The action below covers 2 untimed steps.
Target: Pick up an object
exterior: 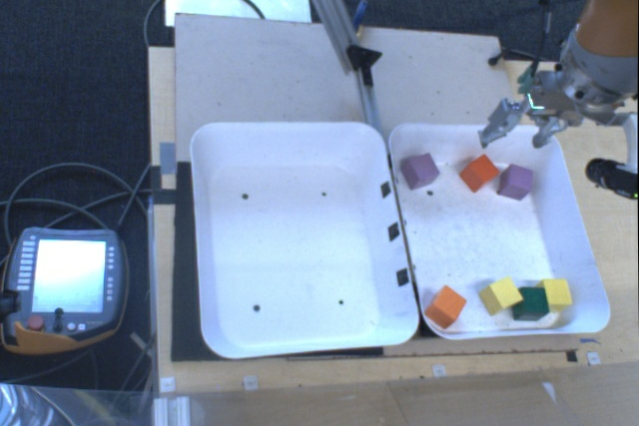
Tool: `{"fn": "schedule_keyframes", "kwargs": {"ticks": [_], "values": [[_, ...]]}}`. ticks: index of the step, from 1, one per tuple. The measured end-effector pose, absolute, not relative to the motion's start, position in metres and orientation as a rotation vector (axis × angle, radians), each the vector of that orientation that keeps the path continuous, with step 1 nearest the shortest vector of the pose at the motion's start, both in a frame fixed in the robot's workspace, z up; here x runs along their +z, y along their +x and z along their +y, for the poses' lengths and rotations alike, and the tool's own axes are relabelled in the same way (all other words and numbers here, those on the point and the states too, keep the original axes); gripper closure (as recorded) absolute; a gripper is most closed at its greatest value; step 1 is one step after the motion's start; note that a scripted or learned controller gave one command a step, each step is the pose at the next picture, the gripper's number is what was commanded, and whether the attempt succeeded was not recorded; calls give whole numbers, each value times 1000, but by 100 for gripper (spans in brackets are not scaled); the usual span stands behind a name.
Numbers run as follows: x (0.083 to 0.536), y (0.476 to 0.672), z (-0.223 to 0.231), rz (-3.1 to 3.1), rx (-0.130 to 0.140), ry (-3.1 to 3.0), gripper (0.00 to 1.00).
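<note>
Now arm reaches in from right; claw (519, 127) spread wide, holding nothing, above orange cube (479, 173).

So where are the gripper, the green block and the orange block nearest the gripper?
gripper (520, 128): camera view, midway between its two fingertips.
green block (531, 303): camera view, middle of its top face.
orange block (479, 173): camera view, middle of its top face, far end of the right bin.
</note>
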<state>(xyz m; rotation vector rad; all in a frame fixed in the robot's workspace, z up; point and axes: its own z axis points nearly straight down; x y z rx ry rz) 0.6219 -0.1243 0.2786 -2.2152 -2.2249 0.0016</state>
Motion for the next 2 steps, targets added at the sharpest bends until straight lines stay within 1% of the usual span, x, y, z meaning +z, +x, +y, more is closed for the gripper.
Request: {"fn": "schedule_keyframes", "kwargs": {"ticks": [1, 2], "values": [[281, 622, -124, -2228, -2, -2217, 0], [226, 618, -115, -2225, 2, -2216, 0]]}}
